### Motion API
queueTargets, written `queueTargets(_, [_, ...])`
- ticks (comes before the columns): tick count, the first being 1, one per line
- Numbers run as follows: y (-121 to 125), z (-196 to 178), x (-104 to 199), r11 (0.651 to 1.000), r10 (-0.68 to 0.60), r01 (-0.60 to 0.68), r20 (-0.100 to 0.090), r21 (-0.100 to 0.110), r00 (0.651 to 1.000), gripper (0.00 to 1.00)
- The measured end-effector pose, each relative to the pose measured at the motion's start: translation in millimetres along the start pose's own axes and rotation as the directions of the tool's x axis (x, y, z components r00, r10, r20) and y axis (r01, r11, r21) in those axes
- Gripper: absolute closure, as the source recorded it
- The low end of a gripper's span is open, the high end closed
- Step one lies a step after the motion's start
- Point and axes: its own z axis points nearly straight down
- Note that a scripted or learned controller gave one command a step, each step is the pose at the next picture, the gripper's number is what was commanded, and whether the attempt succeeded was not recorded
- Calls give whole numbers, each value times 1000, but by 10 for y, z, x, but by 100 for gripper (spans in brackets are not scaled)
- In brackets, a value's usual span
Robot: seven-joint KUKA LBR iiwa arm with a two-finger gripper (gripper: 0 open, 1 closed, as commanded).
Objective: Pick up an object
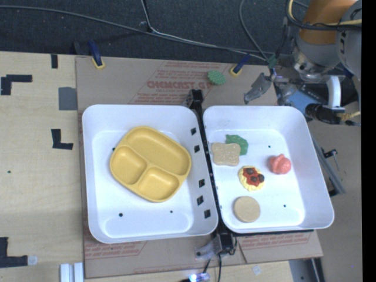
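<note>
Five small food pieces lie in the right bin (pixel 302 157): toast (pixel 225 154), green leaf (pixel 237 142), pizza (pixel 252 178), red fruit (pixel 280 164), round cookie (pixel 247 209). All are well apart from the end effector (pixel 269 93), which hangs released beyond the bin's far rim.

Bright, even overhead light — shadows stay soft and short. White bins (pixel 94 175) glare slightly; the picture is mildly grainy, soft at the edges.

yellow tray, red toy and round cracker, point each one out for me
yellow tray (pixel 150 163), camera view, on the ridge between its compartments
red toy (pixel 280 164), camera view, its middle
round cracker (pixel 247 209), camera view, centre of its top face
</note>
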Motion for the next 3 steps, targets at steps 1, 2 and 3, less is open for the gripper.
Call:
queueTargets(1, [17, -87, 5, 1000, -3, 3, 2, -13, 1000, 0])
queueTargets(2, [-68, 484, -42, 1000, -2, 2, 2, -8, 1000, 0])
queueTargets(3, [-48, 918, -44, 1000, -3, 3, 3, -10, 1000, 0])
